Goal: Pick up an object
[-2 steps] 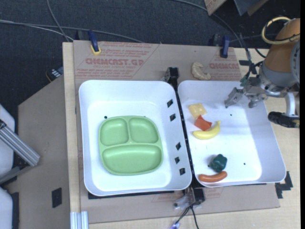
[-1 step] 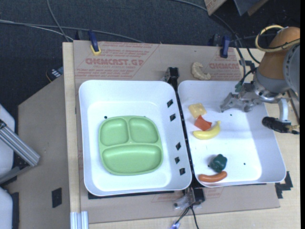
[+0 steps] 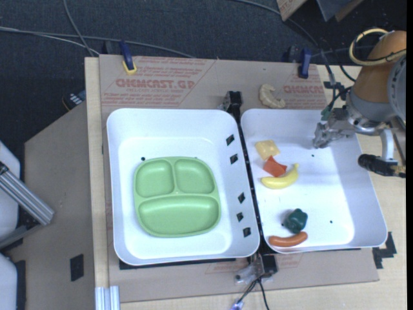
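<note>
The right bin (image 3: 348, 192) holds several toy foods: a pale yellow wedge (image 3: 266, 149), a red piece (image 3: 274, 167), a yellow banana (image 3: 281, 180), a dark green lump (image 3: 295, 220) and an orange-red sausage (image 3: 288, 240). My gripper (image 3: 321, 138) hangs over the upper right part of this bin, to the right of the yellow wedge and apart from every item. Nothing lies between its fingers as far as I can see. The arm comes in from the right, its orange band at the top right.
The left bin (image 3: 122, 147) carries a light green divided plate (image 3: 176, 196). A beige object (image 3: 271, 95) lies on the board behind the bins. Blue clamps (image 3: 128, 62) hold the board's far edge. Cables run across the dark floor behind.
</note>
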